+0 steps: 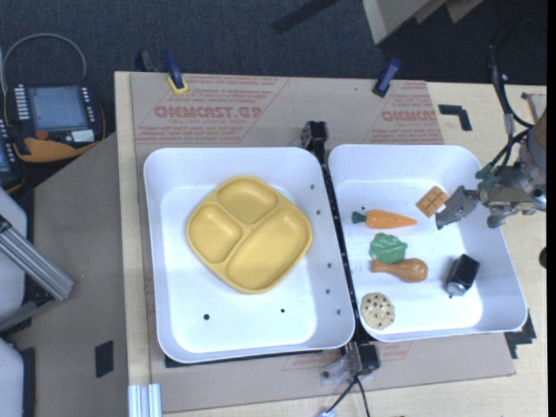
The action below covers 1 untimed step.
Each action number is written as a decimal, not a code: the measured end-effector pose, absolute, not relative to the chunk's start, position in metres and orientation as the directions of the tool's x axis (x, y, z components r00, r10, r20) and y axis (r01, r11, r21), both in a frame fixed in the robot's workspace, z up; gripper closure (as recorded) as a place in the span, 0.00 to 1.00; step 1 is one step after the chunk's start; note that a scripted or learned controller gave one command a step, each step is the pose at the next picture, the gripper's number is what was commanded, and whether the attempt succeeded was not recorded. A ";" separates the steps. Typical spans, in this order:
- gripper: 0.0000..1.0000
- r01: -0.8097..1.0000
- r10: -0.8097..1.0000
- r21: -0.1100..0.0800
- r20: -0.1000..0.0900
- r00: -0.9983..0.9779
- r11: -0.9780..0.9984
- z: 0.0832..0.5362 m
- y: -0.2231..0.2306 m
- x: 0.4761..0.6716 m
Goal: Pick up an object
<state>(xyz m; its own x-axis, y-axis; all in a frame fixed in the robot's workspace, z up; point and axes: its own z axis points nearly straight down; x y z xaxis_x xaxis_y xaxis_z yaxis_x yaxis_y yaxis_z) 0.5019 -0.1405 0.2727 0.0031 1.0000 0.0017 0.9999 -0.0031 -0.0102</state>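
Hovering at three o'clock over the right bin (495,320), the gripper (473,207) is carrying nothing, its fingers seemingly spread, though the view is poor. Carrot (389,220), cracker (431,201) and drumstick (401,270) are lying ungrasped; picking is yet to begin.

Red print runs across the brown board (287,102) under the bins: at eleven o'clock it reads "CHEMCAST", followed by letters that look like "G.P", with smaller lines above and below too fine to read. At one o'clock the same red marking repeats, upside down. The handheld screen (54,109) at nine o'clock shows nothing legible.
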 end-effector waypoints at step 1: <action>0.00 1.000 1.000 0.001 -0.001 0.000 0.000 0.278 -0.140 0.504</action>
<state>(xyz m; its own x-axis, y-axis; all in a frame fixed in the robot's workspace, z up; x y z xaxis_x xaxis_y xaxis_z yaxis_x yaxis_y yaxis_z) 0.5038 -0.1403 0.2779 0.0001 1.0000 -0.0006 1.0000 -0.0001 0.0008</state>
